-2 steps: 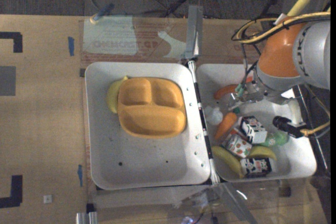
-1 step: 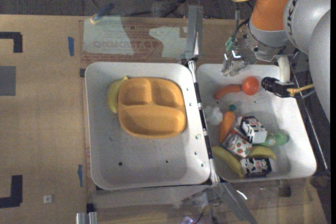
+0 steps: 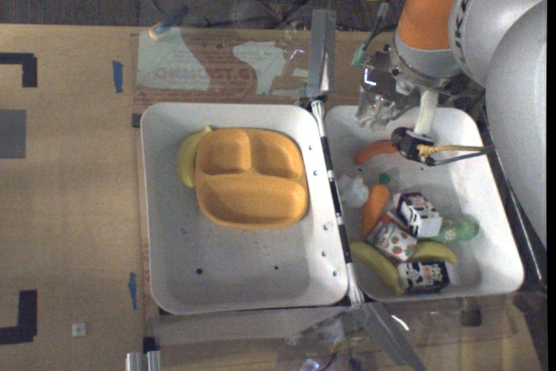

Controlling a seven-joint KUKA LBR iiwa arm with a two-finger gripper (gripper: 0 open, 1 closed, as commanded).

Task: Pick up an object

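My gripper (image 3: pixel 376 112) hangs over the far left corner of the right bin (image 3: pixel 495 213), open with nothing between its fingers. Just below it lies an orange-red sausage-shaped toy (image 3: pixel 373 153). Further down the bin are a carrot (image 3: pixel 375 206), a white crumpled item (image 3: pixel 353 188), three small printed cartons (image 3: pixel 418 214) (image 3: pixel 392 240) (image 3: pixel 425 274), two bananas (image 3: pixel 375 264) (image 3: pixel 433 252) and a green item (image 3: pixel 461 229). The left bin (image 3: pixel 226 274) holds an orange divided plate (image 3: pixel 251 176) with a yellow banana (image 3: pixel 188 159) partly under its left edge.
A black fitting with a yellow cable (image 3: pixel 413 144) hangs from the arm beside the sausage toy. The arm's grey and orange body (image 3: pixel 469 4) covers the right bin's far right side. A metal divider (image 3: pixel 330 187) separates the bins. Blue tape marks (image 3: pixel 117 76) sit on the bench.
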